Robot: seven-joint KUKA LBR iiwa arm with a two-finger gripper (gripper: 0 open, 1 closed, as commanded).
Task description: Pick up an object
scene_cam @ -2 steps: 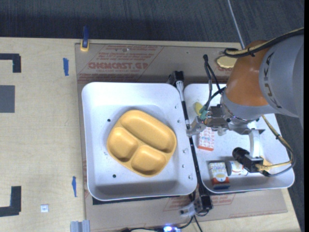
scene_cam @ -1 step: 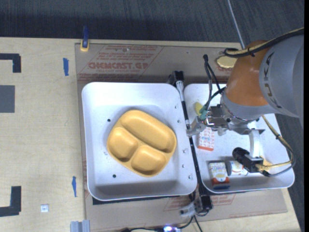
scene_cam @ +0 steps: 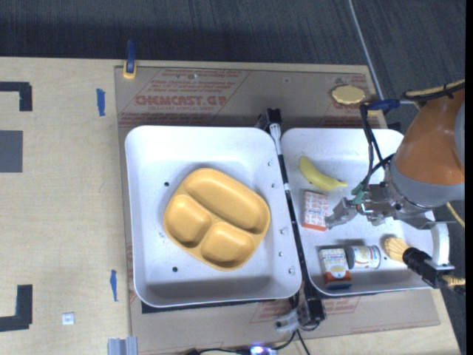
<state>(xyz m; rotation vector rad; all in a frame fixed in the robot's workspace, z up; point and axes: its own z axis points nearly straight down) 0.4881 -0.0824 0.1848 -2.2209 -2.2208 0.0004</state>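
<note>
The right bin (scene_cam: 336, 143) holds a yellow banana (scene_cam: 319, 174), a white and red packet (scene_cam: 316, 209), a small red and yellow box (scene_cam: 335, 263), a little can (scene_cam: 363, 257) lying on its side, and a round tan biscuit-like piece (scene_cam: 396, 247). My gripper (scene_cam: 346, 211) hangs low over the middle of this bin, just right of the packet and above the can. It is below the banana in the view. Nothing shows in its grasp. The arm's orange band (scene_cam: 436, 150) covers the bin's right part.
The left bin (scene_cam: 142, 198) holds a large yellow three-compartment tray (scene_cam: 216, 217). A black divider strip (scene_cam: 284, 191) runs between the bins. A tan disc (scene_cam: 349, 94) lies on the bench behind the right bin. Blue cables (scene_cam: 369, 135) trail from the arm.
</note>
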